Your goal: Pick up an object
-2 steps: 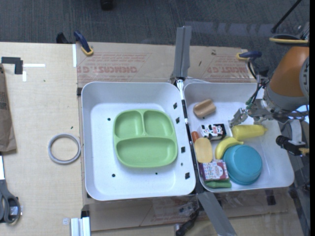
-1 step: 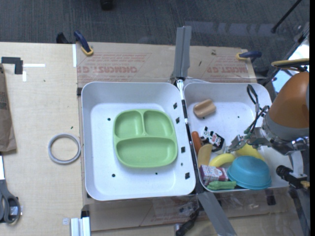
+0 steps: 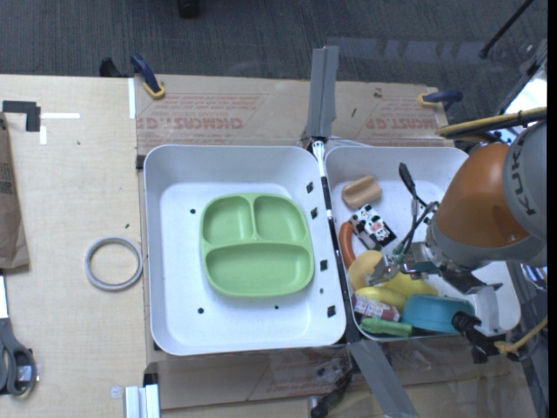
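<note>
I have the gripper (image 3: 383,273) down in the right bin (image 3: 452,159), low over the heap at its near end, right at the yellow banana (image 3: 387,287). From this slant I cannot tell how the gripper is set, nor whether anything is actually caught in it, so I treat nothing as held.

To do this step well, I judge I should pick one piece that stands clear of its neighbours, come straight down on it, and close only once it sits squarely in the gripper. The heap is tight: a sloppy descent would likely shove things aside or pinch two at once. Then I would lift slowly and check that the piece rises with the arm before calling it a pick.

The right bin holds the candidates: a tan bread roll (image 3: 360,190) near the far end, a black-and-white toy (image 3: 375,226) below it, a red strip (image 3: 347,244) along the left wall, the banana, a teal piece (image 3: 432,313) and a green stick (image 3: 381,326) against the near wall.

The left bin (image 3: 165,259) holds a green divided plate (image 3: 257,245), lying flat near the middle with its three compartments bare.
</note>
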Available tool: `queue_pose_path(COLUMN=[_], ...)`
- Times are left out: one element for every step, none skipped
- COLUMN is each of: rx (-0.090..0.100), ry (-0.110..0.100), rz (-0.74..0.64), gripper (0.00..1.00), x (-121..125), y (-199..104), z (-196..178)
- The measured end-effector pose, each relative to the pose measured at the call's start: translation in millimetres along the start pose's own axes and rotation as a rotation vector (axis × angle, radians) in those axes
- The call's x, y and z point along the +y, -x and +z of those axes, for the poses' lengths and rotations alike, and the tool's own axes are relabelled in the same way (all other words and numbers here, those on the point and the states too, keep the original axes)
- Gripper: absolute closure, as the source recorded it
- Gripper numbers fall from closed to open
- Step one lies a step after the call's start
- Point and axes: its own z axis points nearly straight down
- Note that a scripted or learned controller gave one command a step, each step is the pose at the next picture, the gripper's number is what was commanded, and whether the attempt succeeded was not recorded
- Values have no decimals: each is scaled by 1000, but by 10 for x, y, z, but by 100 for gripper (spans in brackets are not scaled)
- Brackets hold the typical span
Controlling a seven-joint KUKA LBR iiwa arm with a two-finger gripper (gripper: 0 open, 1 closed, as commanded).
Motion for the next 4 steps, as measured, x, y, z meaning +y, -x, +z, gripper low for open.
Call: queue_pose_path(rx=[0, 0, 0, -1], ry=[4, 3, -2, -1], rz=[5, 4, -88, -129], gripper=[100, 0, 0, 0], x=[18, 17, 613, 717], y=[17, 16, 161, 415], z=[-96, -96, 4, 1])
